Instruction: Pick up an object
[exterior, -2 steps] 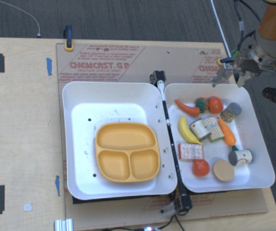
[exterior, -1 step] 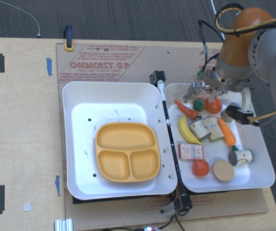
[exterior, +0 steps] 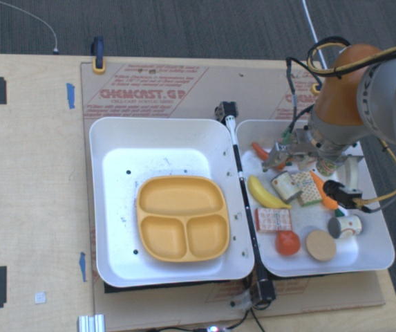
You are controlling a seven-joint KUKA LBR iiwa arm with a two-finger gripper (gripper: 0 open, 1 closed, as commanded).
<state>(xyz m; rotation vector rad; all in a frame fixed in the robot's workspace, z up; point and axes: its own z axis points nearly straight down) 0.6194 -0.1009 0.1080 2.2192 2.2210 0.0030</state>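
Arm: the grey arm (exterior: 384, 95) with its orange band (exterior: 339, 88) reaches in from the right and hangs over the back part of the right bin.
Gripper: the gripper (exterior: 287, 159) sits low over the upper middle of the right bin, just above the pile of small items.
Fingers: whether they are spread or pressed together cannot be told; the tips are lost in dark clutter, and nothing can be seen pinched between them.
Right bin: the white right bin (exterior: 377, 254) holds all the loose things.
Banana: a yellow banana (exterior: 265, 194) lies at a slant near the bin's left wall, just below the gripper.
Carrot: an orange carrot (exterior: 321, 189) lies to the right of the banana, beside a speckled green and white block (exterior: 301, 185).
Cracker box: a small red and white packet (exterior: 274, 219) lies flat just under the banana.
Tomato: a red tomato (exterior: 288, 243) sits touching or nearly touching the packet's lower edge.
Tan disc: a round tan disc (exterior: 321, 245) rests just right of the tomato, near the front wall.
Left bin: the white left bin (exterior: 108, 185) bears a yellow divided plate (exterior: 182, 217) with three compartments, set toward its front.
Bench: the pale wooden bench (exterior: 25, 206) carries both bins on a printed cardboard sheet (exterior: 149, 88).
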